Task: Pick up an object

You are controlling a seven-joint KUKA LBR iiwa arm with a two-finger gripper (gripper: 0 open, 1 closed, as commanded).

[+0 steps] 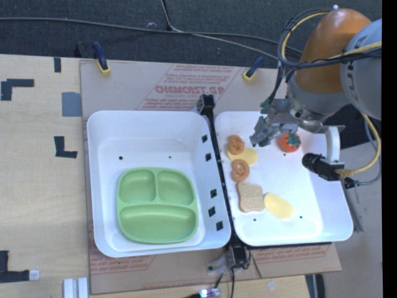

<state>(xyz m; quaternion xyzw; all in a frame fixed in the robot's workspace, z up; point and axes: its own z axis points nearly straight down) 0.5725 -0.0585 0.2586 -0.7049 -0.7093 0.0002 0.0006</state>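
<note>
My gripper (pixel 263 135) hangs over the upper part of the right bin (pixel 322 225). Its dark fingers point down-left and show nothing between them. A red tomato-like toy (pixel 289 143) lies just right of the gripper. Left of the fingertips sits an orange pretzel-shaped piece (pixel 236 145), with a yellow piece (pixel 247 156) under it and a second orange ring (pixel 240 169) below. Lower in the bin lie a tan bread slice (pixel 250 197) and a yellow lemon-like toy (pixel 278 206).
The left bin (pixel 102 135) holds a green divided plate (pixel 157 205). A black divider (pixel 214 166) runs between the bins. The arm's black fitting (pixel 321 165) overhangs the right bin's right side. Cables (pixel 167 17) cross the dark floor behind the bench.
</note>
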